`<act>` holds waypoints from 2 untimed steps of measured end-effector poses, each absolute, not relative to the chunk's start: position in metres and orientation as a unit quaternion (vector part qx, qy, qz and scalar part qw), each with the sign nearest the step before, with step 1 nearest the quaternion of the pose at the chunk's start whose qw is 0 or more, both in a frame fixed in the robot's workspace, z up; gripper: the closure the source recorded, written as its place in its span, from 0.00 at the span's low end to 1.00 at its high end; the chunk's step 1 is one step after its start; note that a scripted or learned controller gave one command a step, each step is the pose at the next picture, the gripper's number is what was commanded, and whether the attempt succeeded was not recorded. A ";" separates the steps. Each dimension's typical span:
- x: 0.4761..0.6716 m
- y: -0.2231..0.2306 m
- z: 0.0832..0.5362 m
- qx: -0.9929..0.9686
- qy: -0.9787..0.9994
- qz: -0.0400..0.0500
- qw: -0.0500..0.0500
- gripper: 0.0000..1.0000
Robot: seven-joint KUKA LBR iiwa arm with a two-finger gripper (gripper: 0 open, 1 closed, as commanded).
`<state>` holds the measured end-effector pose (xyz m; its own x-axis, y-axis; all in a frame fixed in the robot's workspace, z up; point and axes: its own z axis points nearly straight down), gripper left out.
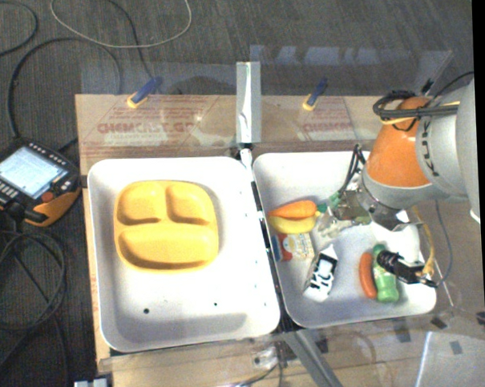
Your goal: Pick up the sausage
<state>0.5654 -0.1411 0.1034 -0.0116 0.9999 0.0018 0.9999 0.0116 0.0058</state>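
The sausage (pixel 366 275) is a short red-orange piece lying in the right bin (pixel 337 164) near its front right corner, touching a green object (pixel 385 284). My gripper (pixel 333 220) hangs low over the middle of the right bin, just right of an orange carrot-like piece (pixel 295 208) and up-left of the sausage. It is apart from the sausage. The grey arm with its orange band (pixel 396 162) reaches in from the right.
The right bin also holds a yellow piece (pixel 290 225), a small printed packet (pixel 298 246) and a black-and-white object (pixel 320 276). A yellow divided tray (pixel 168 225) sits in the left bin (pixel 183 311). A divider rim (pixel 265 244) separates the bins.
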 end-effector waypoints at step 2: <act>0.578 -0.143 0.093 0.755 0.656 0.005 0.005 1.00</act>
<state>0.5779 -0.1429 0.0926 0.1397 0.9902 0.0012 0.9901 -0.1397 0.0132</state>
